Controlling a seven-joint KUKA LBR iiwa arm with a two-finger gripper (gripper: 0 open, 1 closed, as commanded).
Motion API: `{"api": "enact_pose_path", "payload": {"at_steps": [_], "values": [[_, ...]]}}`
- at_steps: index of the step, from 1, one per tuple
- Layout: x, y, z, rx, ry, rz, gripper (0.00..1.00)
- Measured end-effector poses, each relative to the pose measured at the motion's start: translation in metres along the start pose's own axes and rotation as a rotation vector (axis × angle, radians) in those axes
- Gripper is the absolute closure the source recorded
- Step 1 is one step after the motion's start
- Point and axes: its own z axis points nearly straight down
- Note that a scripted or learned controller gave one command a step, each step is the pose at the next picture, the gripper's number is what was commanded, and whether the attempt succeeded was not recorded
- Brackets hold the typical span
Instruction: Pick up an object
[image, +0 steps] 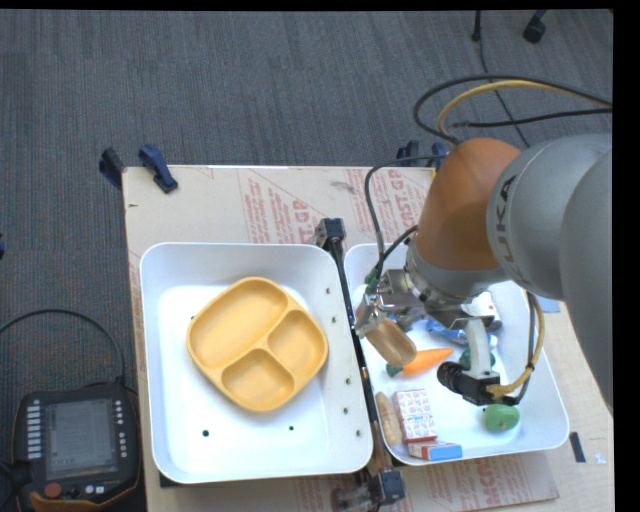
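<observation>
Claw (385, 325), right bin (545, 420), nine o'clock side: we cannot tell its state. Risk, we judge: crowded carrot (428, 360) and brown cylinder (390, 343) deflect a grasp.

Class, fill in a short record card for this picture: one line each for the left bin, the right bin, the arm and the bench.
left bin: white, holds a yellow divided plate with three compartments
right bin: white, holds a carrot, a green object, a red and white box and a tan block
arm: grey with orange band, reaching over the right bin
hand: low at the right bin's left side, by the tan block
bench: brown board with blue clamps at its far left corner
</observation>
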Motion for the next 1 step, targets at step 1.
{"api": "enact_pose_path", "payload": {"at_steps": [1], "values": [[-0.0331,-0.0291,0.0129,0.002,-0.001,0.006,1.0]]}}
